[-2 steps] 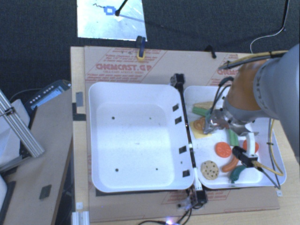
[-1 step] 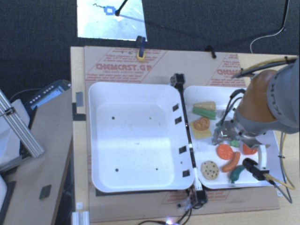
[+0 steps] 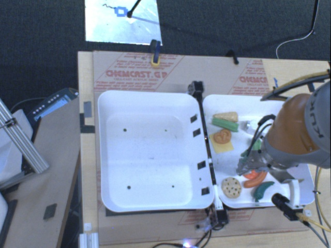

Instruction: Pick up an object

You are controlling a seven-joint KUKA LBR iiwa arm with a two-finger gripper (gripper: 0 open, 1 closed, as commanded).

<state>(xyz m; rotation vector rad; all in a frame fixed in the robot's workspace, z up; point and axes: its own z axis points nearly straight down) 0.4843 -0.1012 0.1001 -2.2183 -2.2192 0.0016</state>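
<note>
At the lower right of the frame, the claw [image 3: 244, 167] hangs low in the right bin [image 3: 302, 198], just above an orange-red piece [image 3: 255, 179]; whether it is apart or together I cannot tell. Nearby lie a cookie [image 3: 231, 187], a green piece [image 3: 262, 189], a yellow slice [image 3: 223, 146] and a croissant [image 3: 222, 136]. The left bin [image 3: 150, 151] fills the centre of the worktop [image 3: 129, 71].

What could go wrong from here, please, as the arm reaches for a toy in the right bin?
The gripper is low among crowded toys: an orange carrot, a green pepper and a cookie lie close together, so it might nudge or catch two at once. These pieces also sit near the right bin's front rim, which could block a clean grasp.
</note>
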